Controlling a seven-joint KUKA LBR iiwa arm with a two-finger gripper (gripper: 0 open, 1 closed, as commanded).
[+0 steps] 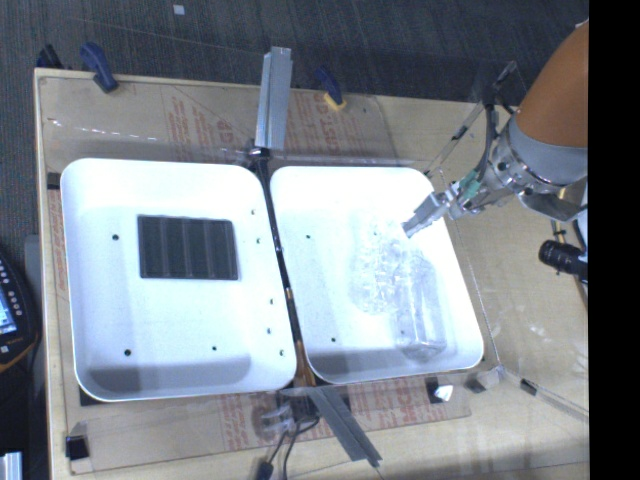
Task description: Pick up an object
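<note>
A clear, see-through plastic object (392,286) lies in the right bin (310,268), stretching from the bin's middle toward its near right corner. A dark grey ridged rectangular pad (188,247) lies flat in the left bin (100,308). My gripper (415,224) hangs over the right bin's far right part, its tip just above the upper end of the clear object. The grey arm with its orange band (555,78) comes in from the right.
A grey metal bar (272,98) stands at the back between the bins, with blue clamps (98,66) on the bench's far edge. A metal bracket (335,423) lies at the front. Cables run beside the right bin.
</note>
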